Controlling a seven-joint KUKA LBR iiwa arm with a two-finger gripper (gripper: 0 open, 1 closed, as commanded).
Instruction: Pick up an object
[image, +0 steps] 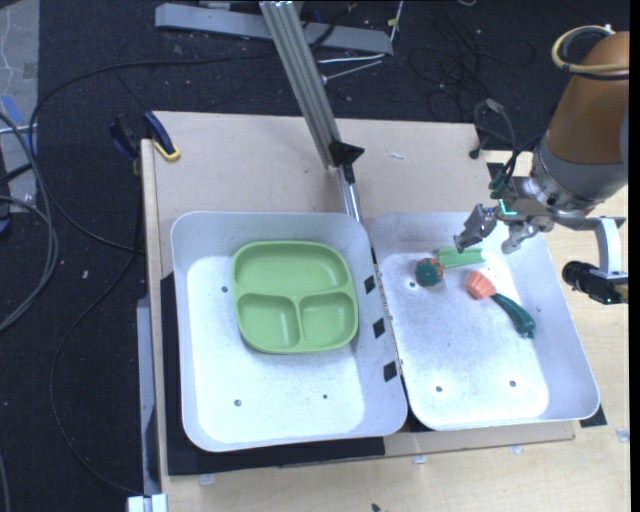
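1. Table (250, 150): tan top, carries 2 white bins side by side.
2. Landmark = right bin (480, 390). All positions below ref. this bin.
3. Left bin (280, 410): touching the right bin's left rim. Holds a green plate (296, 297) w/ 3 compartments, upright, in its upper half.
4. Gripper (497, 227): above the bin's upper edge, right of centre. Jaws spread, nothing between them. Grey wrist and orange band run off toward the upper right corner.
5. Green block (460, 259): flat, light green, in the bin's upper part, just below the gripper; contact w/ jaws: cannot tell.
6. Ball (430, 272): small, round, dark green w/ orange spot, just left of the block's lower end.
7. Carrot (497, 296): orange head, dark green stem, lies diagonally in the bin's upper right, right of the ball, near the block, apart from it.
8. Pole (310, 90): grey metal, slanted, foot between the 2 bins at their upper edge.
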